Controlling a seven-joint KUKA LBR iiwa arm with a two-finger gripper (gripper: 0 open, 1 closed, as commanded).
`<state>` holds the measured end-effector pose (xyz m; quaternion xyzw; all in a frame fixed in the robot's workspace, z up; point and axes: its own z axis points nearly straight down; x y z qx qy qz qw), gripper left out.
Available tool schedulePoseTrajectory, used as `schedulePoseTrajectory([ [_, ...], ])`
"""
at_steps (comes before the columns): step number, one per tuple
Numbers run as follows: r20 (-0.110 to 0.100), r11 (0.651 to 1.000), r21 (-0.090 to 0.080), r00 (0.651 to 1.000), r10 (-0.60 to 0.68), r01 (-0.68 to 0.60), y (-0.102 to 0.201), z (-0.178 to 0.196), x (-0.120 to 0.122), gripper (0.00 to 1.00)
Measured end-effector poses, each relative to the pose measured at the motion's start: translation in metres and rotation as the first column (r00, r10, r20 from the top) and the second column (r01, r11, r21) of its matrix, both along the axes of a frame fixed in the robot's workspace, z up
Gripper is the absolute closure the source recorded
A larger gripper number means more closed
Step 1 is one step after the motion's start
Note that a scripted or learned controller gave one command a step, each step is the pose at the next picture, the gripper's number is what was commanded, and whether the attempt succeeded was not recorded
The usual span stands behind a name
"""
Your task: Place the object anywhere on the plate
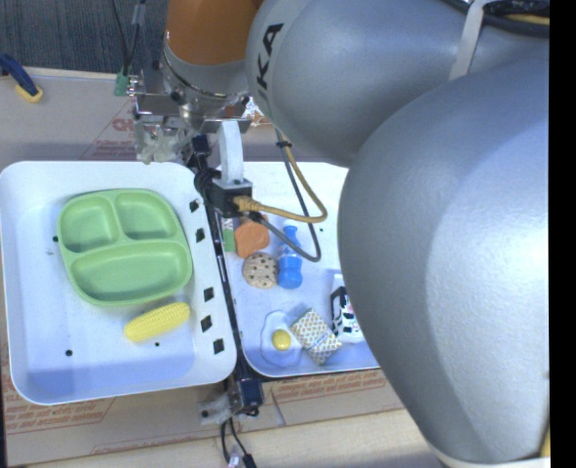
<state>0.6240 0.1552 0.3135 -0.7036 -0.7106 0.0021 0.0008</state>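
Jaws: you cannot tell from this view whether they are open or closed; the gripper (159, 142) sits in a clutter of metal under the orange band, and nothing can be seen held there.

Position: the gripper hangs over the far rim of the left bin (29, 373). The plate (122, 271), green with three compartments, lies just nearer the camera than the jaws and slightly to their left in the view. It has nothing on it.

Task's thing: judged to be the corn (158, 322). It lies flat on the bin floor, beyond the plate from the jaws, close to the plate's near rim; whether it touches the rim cannot be told. Other candidates lie to the right of the jaws and nearer the camera in the right bin (268, 185): an orange piece (251, 237), a cookie (260, 269) and a blue piece (289, 266), close together.

Step in hand: judged as approach, before any pick. No placing is done.

Next move: you need the jaws open, carried across the plate toward the camera, and lowered astride the corn across its short axis. Note that its rounded body may roll or slip, and that the plate rim close by leaves little room on that side.
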Motion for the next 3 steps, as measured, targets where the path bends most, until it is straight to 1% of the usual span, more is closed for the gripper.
schedulePoseTrajectory([
  [1,0.005,1.0,0.002,1.0,-0.002,0.002,0.023,0.009,-0.007,1.0],
  [2,0.0,1.0,0.001,1.0,-0.002,0.002,0.043,-0.001,-0.017,1.0],
  [3,-0.003,1.0,0.0,1.0,-0.001,0.001,0.063,-0.128,0.022,1.0],
])
